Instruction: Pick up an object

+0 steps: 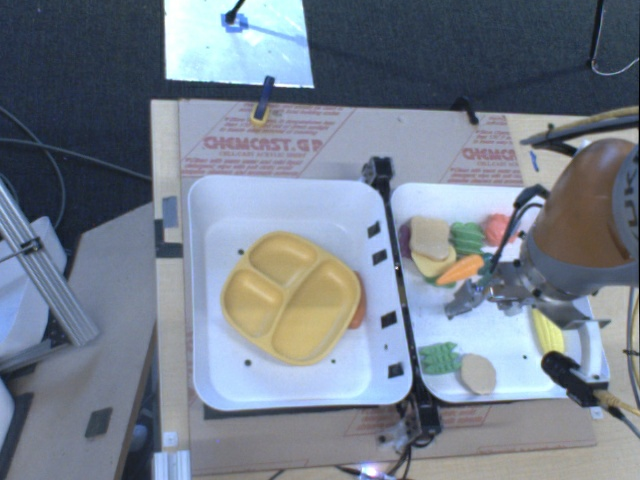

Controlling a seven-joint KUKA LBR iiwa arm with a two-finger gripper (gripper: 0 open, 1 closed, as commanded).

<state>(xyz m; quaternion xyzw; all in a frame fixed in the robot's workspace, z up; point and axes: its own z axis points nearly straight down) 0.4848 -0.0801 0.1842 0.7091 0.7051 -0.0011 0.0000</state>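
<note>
Camera view from above has the pincer [462, 299] low over the right bin [510, 383], near that bin's middle, its grey metal tip aimed toward the divider between the two bins. Whether it is wide or narrow I cannot tell, since the tip is small and blurred against the white floor; nothing can be made out between its tips.

Just beyond the pincer, toward the far wall, lies an orange toy carrot [459, 269], very close to the tip though contact cannot be judged. Past the carrot sits a cluster: a tan bread slice [431, 235] on top of a yellow piece [430, 264], a dark purple item [405, 238] at the cluster's divider side, a green leafy vegetable [466, 236], and a red-orange piece [497, 228] farther toward the arm's side.

On the near side of the pincer, well apart from it, rest a small green toy [438, 358] and a round tan cookie-like piece [478, 374], the two just beside each other. Behind the pincer, under the wrist, a yellow corn cob [547, 330] lies by the bin's outer wall.

Across the divider from the pincer, the left bin [215, 368] holds a yellow divided plate [290, 297] with three compartments, and a sliver of something orange shows at the plate's edge nearest the pincer.

The grey arm [590, 223] with its orange band rises behind the pincer, and both bins rest on the desk [330, 133].
</note>
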